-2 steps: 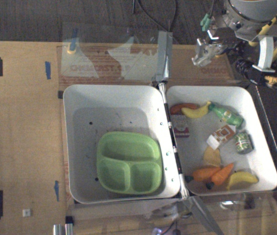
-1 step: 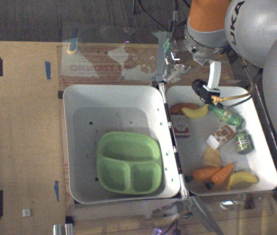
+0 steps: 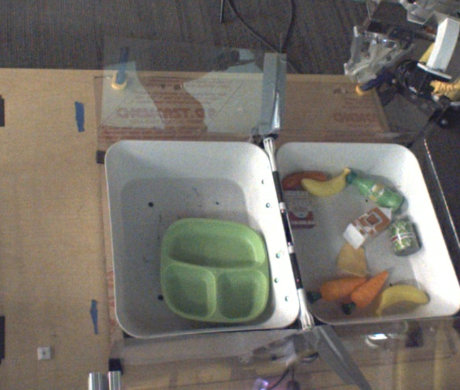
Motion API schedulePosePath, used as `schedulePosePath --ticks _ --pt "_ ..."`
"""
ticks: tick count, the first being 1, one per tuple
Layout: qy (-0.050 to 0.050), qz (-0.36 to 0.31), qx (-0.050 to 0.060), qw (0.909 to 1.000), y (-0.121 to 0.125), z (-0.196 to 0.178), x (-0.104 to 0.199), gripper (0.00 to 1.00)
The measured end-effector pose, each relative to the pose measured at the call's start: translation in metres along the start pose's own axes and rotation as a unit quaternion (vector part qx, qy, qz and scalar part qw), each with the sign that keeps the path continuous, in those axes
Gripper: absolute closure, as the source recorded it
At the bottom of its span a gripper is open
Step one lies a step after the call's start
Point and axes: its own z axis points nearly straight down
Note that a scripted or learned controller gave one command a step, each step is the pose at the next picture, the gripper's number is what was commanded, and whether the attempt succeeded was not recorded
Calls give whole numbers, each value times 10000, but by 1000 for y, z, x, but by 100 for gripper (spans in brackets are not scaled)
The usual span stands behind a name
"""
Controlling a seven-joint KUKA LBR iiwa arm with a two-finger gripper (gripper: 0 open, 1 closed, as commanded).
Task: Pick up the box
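Camera view: box (image 3: 371,223) lies in right bin (image 3: 441,242), end effector (image 3: 374,51) well above, grip state unclear.

Grey metal arm with two-finger gripper (image 3: 370,59) at upper right of the camera view, raised beyond the far rim; wrist angled down-left; yellow and pale parts along its body; finger state unclear.

Two white bins (image 3: 132,169) sit on a tan tabletop (image 3: 35,218) marked with black corner marks and blue tape strips. The left bin holds a light green divided plate (image 3: 214,270). In the right bin: two yellow bananas (image 3: 325,185), two orange carrots (image 3: 356,289), a green bottle (image 3: 376,192), a green can (image 3: 404,236), a pale yellow wedge (image 3: 352,260) and an orange-brown and white box (image 3: 368,224).
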Motion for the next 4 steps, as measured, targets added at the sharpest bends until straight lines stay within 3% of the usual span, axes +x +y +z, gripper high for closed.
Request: schedulePosePath --ticks 1,2,3,4 --pt "1 -286 19 9996 -19 -13 -45 100" --pt "-3 2276 3 9738 4 -12 -70 100" --pt "-5 2445 24 9696 -14 70 -109 100" --pt "-2 1647 2 9863 -11 51 -80 100"
